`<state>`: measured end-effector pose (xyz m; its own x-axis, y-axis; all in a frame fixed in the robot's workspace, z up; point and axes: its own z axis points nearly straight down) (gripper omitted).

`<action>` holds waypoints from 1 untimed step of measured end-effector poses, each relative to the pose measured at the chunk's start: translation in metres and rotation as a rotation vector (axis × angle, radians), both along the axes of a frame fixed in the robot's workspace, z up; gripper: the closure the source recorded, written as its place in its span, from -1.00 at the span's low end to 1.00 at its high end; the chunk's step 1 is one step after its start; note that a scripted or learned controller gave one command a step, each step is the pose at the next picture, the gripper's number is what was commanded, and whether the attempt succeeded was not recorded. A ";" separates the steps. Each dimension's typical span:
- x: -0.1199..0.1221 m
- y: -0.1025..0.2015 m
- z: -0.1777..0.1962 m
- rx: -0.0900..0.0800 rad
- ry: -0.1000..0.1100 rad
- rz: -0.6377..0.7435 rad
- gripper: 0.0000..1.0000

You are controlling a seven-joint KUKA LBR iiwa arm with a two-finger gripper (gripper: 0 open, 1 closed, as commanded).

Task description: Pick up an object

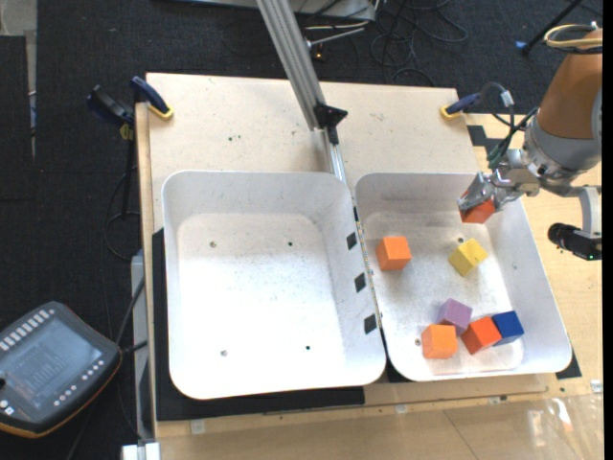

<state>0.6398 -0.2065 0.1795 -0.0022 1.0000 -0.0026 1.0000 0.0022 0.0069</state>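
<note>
My gripper hangs over the far right side of the right bin, shut on a red-orange block that shows between its fingertips, above the bin floor. Loose in the same bin lie an orange cube near the left wall and a yellow cube just below the gripper. Near the front edge lie a purple cube, a second orange cube, a red-orange cube and a blue cube.
The left bin adjoins the right one along a shared middle rim. A slanted metal strut ends at a black mount behind the bins. Clamps sit at the board's far corners, and a teach pendant lies at the lower left.
</note>
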 end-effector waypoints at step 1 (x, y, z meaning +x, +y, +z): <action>0.001 0.000 0.038 0.001 0.002 0.000 1.00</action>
